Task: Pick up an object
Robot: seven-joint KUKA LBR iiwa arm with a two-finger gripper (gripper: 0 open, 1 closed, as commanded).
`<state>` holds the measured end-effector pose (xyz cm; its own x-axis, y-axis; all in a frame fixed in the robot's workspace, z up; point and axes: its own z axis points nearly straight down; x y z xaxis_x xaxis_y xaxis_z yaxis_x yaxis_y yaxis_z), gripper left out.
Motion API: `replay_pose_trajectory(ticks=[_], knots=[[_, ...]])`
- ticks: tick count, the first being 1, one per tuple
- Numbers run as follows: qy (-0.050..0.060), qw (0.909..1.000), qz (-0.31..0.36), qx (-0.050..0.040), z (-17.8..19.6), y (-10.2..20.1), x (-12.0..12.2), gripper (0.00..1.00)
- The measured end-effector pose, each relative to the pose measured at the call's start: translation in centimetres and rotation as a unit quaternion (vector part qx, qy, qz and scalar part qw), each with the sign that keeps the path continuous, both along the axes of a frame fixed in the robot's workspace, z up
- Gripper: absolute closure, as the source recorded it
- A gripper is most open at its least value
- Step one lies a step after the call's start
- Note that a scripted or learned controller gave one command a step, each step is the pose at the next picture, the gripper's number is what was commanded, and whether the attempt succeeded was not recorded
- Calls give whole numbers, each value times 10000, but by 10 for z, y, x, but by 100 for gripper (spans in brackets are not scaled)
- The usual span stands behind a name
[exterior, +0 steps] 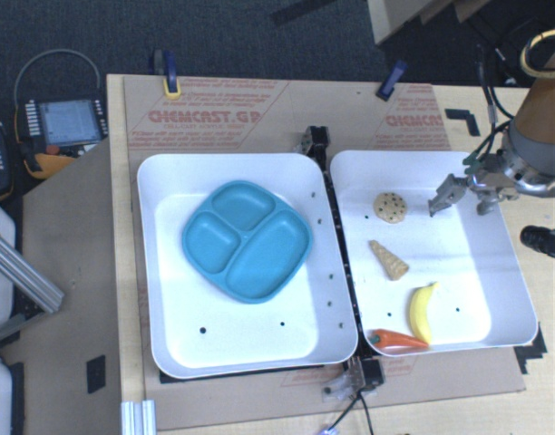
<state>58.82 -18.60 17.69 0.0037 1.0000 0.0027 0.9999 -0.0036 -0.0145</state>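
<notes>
My gripper hangs over the upper right part of the right bin, its two fingers spread wide with nothing between them; one fingertip points down and left toward the cookie, the other sits nearer the bin's right wall. My arm comes in from the right edge above it. In this bin the cookie lies near the top, just left of my open fingers but apart from them. Below it lies a cone, tip pointing up and left. Lower still, the banana lies near the bin's bottom edge, and the carrot lies just beside it, against the bottom wall at the lower left corner. The left bin holds a blue plate with three compartments, sitting around its middle and well apart from my gripper.
</notes>
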Motion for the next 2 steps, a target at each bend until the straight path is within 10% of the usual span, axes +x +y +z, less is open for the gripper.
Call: replay_pose_trajectory(ticks=[2], knots=[[-43, 10000, 20, -3, -50, 7, -4, 0]])
